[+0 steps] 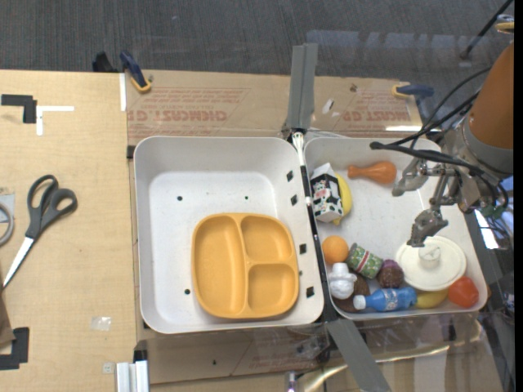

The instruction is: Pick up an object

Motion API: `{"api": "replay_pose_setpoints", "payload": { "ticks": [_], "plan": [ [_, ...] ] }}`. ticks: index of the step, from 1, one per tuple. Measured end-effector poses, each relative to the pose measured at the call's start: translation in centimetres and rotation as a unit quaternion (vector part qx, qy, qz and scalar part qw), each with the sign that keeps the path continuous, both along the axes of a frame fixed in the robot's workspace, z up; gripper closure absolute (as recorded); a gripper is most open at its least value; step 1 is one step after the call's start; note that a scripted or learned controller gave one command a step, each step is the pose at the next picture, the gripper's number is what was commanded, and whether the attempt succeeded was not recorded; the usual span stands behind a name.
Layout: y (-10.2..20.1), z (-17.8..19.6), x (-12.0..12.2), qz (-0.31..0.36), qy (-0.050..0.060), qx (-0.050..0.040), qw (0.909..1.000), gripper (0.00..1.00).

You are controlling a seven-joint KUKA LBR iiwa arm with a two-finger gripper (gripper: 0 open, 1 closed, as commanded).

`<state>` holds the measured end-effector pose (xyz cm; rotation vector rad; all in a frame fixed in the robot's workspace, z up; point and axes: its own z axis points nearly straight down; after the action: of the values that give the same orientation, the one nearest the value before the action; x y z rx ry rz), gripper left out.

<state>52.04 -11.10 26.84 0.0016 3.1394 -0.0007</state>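
At the bottom of the right bin (384, 158), nearest us, we see a small plastic bottle (386, 301) lying on its side, blue with a white label. At its nine o'clock sits a little white figure (341, 281), lumpy and glossy. Just above the bottle are a green can (364, 261) on its side and a dark purple ball (391, 274). At the can's ten o'clock lies a smooth orange ball (334, 247). At the bottle's three o'clock a shiny red ball (462, 291) touches a round white lid (431, 261) with a knob, which rests over something yellow. Toward twelve o'clock in the bin, a black-and-white carton (327, 197) leans against a yellow piece, and an orange bowling pin (372, 171) lies flat.

The gripper (426, 223) hangs over the right bin, just above the white lid. Its metal fingers (423, 227) look slightly parted and we see nothing between them; whether the lower one touches the lid, we cannot tell.

The left bin (163, 219) is smooth white plastic with rounded corners and holds a yellow tray (245, 264) with three compartments. At nine o'clock, black-handled scissors (37, 215) lie on the pale wooden bench (65, 300).
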Motion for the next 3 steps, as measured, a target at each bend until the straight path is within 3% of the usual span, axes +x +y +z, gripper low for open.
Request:
{"api": "replay_pose_setpoints", "payload": {
  "ticks": [1,2,3],
  "plan": [
    [-0.1,-11.4,3.9,-0.075,0.002,0.0001,0.9972,0.00],
    [1.8,-17.6,-1.6,-0.042,0.000,0.0002,0.9991,0.00],
    [-6.7,-17.5,-2.1,-0.114,-0.002,0.0000,0.9935,0.00]
  ]
}}
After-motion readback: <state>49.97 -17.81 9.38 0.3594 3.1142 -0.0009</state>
